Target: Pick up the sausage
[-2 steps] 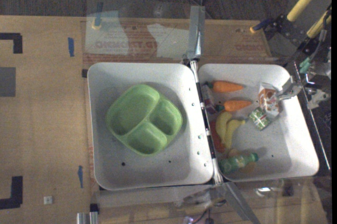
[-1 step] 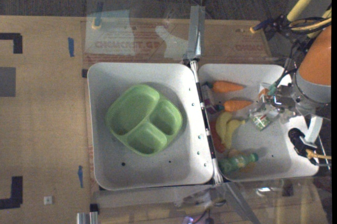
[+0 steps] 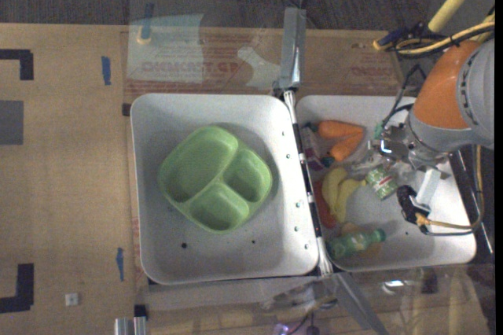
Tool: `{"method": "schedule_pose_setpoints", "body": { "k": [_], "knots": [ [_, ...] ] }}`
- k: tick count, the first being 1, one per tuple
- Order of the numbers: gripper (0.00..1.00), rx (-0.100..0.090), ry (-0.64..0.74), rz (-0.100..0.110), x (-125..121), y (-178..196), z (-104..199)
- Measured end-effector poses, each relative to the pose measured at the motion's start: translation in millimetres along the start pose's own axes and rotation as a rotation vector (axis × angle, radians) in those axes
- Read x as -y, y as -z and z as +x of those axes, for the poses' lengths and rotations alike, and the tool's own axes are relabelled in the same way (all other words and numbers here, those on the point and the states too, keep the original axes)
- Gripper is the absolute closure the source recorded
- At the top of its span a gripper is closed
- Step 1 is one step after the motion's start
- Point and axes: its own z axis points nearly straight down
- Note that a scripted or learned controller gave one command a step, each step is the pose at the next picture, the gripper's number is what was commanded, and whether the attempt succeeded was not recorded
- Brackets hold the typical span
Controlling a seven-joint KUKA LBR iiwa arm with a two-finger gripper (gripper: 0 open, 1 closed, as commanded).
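A thin dark red shape that I take for the sausage [image 3: 321,209] lies along the left wall of the right bin [image 3: 448,247], mostly hidden behind the yellow bananas [image 3: 339,192]. My gripper [image 3: 380,170] hangs low over the middle of the right bin, to the right of the bananas and apart from the sausage. A small green and white item [image 3: 383,183] lies right under it; whether it is gripped is unclear.
Two orange carrot-like pieces [image 3: 343,129] [image 3: 346,146] lie at the back of the right bin. A green bottle [image 3: 357,241] lies near its front edge. The left bin [image 3: 157,247] holds a green divided plate [image 3: 216,178]. Cables [image 3: 440,225] trail from the wrist.
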Motion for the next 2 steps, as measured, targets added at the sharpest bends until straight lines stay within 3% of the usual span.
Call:
{"method": "schedule_pose_setpoints", "body": {
  "k": [1,2],
  "knots": [
    [0.0,-0.001,0.09,0.002,36.8,157.4,51.6],
    [0.0,0.001,-0.132,0.002,68.0,263.5,-11.6]
  ]
}}
